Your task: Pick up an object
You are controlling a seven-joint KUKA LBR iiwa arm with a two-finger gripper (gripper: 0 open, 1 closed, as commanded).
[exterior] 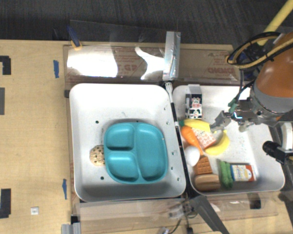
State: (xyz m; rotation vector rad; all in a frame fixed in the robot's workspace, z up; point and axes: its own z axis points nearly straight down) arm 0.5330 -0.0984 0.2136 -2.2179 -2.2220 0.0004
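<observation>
My gripper (231, 123) hangs over the right bin (263, 152) with its fingers spread and nothing between them. Its left fingertip (218, 123) is just above the upper end of a yellow banana (220, 144). The banana lies in a heap with an orange carrot (189, 134) and a red-and-white packet (205, 138). Below them are a white egg (192, 156), a brown waffle piece (202, 165) and a brown bread roll (207, 182). A green and white carton (238, 173) lies at the bin's front. A small cow-print milk carton (194, 106) stands at the back left.
The left bin (88, 106) holds a teal divided plate (135, 151) and a chocolate-chip cookie (97, 155) beside it. A rim divides the two bins. Yellow and black cables (254, 48) loop above the orange wrist band at the right.
</observation>
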